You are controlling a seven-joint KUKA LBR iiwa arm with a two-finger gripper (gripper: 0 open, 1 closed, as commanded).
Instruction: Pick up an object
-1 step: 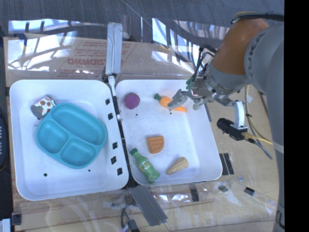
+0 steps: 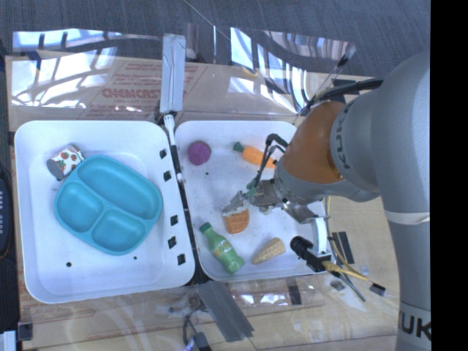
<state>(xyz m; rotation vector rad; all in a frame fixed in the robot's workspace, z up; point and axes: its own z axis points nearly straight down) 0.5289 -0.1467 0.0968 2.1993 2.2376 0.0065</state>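
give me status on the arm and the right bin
Gripper low in right bin, just above orange waffle piece. Grasp unconfirmed. Green bottle and corn close by.

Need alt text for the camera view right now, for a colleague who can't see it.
The grey arm's gripper sits low in the right white bin, just above an orange wedge-shaped toy. Around it lie a purple ball, an orange carrot, a green bottle and a yellow corn cob. The left white bin holds a blue divided plate.

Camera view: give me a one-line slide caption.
KUKA arm's pincer poised over an orange block in the right bin, among bottle, corn, carrot and purple ball.
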